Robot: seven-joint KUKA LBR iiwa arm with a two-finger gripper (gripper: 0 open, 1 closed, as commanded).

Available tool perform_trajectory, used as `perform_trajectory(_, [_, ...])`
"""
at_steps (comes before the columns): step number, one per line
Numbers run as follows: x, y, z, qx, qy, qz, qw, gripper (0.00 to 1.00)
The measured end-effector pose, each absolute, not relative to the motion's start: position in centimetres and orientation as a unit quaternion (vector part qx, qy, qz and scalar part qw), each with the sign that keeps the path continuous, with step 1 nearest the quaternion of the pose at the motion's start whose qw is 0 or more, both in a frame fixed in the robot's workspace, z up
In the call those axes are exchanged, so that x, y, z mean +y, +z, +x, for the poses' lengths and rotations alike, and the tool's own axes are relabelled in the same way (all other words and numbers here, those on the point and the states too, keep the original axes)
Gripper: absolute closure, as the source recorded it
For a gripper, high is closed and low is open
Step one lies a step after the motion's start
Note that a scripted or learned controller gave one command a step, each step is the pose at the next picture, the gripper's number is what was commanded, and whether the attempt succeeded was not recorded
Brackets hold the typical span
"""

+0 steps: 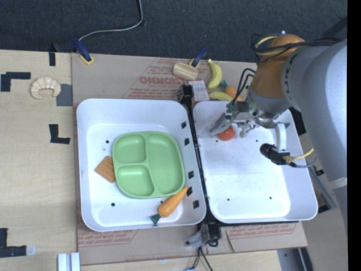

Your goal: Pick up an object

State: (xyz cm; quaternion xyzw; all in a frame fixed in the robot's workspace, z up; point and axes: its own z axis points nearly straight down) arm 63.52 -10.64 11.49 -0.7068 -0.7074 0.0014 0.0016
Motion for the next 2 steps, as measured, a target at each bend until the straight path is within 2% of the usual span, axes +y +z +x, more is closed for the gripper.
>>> perform_trajectory(1, [-9.7,8.6,64.3,-0.707,0.0007,-0.707,-0.001,0.0])
perform_trajectory(2, [-10.4,8.6,66.9,-0.708,-0.0007,-0.706,-0.001,0.0])
